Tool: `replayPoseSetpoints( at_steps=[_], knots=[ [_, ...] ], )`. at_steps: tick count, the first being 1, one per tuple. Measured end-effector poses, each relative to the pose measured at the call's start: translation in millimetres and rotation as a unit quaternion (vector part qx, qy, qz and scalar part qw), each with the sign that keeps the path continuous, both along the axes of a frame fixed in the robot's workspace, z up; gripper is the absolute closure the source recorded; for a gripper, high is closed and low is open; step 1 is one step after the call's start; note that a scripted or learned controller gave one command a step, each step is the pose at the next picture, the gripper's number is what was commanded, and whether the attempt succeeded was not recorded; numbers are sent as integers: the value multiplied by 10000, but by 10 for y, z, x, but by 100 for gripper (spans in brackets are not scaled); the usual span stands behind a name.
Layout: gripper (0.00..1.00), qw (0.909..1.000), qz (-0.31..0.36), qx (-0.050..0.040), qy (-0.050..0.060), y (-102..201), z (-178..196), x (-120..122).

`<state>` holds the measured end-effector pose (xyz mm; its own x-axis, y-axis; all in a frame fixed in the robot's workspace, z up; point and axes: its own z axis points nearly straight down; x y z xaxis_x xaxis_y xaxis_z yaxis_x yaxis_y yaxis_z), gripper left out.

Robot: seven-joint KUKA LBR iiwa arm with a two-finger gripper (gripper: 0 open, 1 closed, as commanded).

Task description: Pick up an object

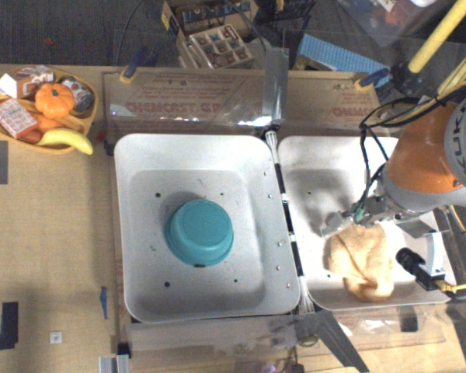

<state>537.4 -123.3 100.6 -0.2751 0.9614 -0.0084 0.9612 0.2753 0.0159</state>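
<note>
a: nearest us, low in the right bin (295, 158), lies a tan, crumpled cloth-like lump (363, 263), about five o'clock from the teal bowl (200, 232) that sits in the left bin (132, 162).

b: and the gripper (356, 217)?

a: at the lump's twelve o'clock edge, touching or just over it. i cannot tell how the jaws stand; the wrist and cables blur them.

b: so what might go wrong?

a: my guess: it is over the rim of the lump, not its bulk. a pinch there may catch only a thin fold, which could slip out on the lift.

b: anything else?

a: the lump is soft and sags. it could drag along the bin floor toward the six o'clock wall, or the black cable (366, 150) might snag.
</note>
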Motion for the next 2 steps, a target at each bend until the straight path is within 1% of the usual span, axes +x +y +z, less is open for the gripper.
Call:
replayPoseSetpoints(
  at_steps=[1,2],
  knots=[
    [0,9976,687,-2,49,52,-120,188],
    [0,9896,1433,8,86,-225,40,-524]
  ],
)
